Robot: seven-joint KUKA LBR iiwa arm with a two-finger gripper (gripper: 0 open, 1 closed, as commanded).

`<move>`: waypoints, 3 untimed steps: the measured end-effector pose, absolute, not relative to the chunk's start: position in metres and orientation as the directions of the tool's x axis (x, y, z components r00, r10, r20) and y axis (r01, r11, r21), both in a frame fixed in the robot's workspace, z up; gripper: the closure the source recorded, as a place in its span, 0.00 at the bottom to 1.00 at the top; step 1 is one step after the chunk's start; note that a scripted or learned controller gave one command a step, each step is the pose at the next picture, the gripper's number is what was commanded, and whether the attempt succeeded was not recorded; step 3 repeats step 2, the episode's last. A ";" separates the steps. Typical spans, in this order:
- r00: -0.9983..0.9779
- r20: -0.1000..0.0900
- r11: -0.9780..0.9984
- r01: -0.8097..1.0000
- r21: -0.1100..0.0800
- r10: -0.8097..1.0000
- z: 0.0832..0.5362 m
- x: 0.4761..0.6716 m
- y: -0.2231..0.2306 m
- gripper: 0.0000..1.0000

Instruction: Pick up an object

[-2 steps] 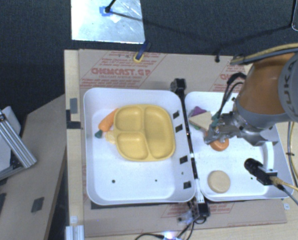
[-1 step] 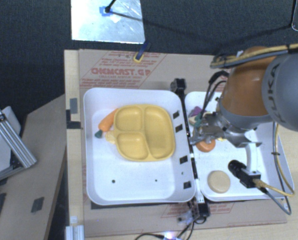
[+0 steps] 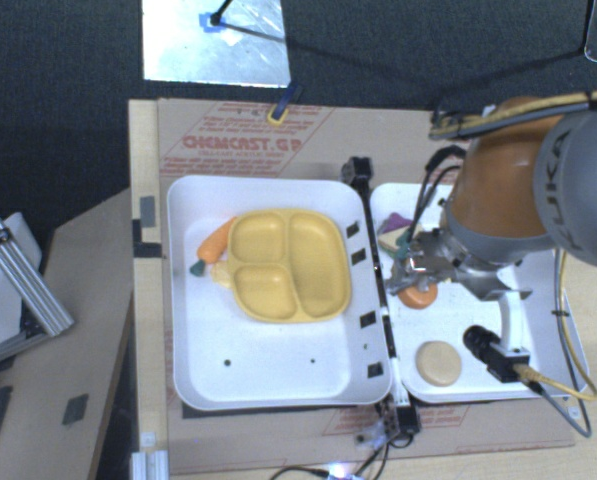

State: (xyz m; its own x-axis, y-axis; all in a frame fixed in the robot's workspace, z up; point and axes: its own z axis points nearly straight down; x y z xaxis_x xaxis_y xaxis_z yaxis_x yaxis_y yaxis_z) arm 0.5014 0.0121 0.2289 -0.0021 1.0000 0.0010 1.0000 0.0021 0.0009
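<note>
Stage: the grasp is judged not yet made.
End effector (image 3: pixel 410 268): lowered into the right bin (image 3: pixel 538 383), just above an orange object (image 3: pixel 418 294); finger state cannot be told.
Left: closing on the object, lifting.
Other candidates: tan disc (image 3: pixel 439 363), carrot (image 3: pixel 215 240) beside the yellow tray (image 3: pixel 283 265).

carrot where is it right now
The carrot lies in the left bin, against the upper-left edge of the yellow divided plate.

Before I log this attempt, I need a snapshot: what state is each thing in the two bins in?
Yellow divided plate: flat in the left bin, compartments bare.
Toy carrot: lying against the plate's left rim.
Tan round piece: resting loose in the right bin.
Orange piece: under the gripper, grasp unclear.
Purple piece: partly hidden by the arm.
</note>
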 end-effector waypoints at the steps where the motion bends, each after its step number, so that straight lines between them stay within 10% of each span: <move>1: -0.001 0.000 0.001 1.000 0.001 1.000 0.216 0.499 0.014 1.00; 3: -0.005 0.001 0.005 1.000 0.002 1.000 0.233 0.502 0.017 1.00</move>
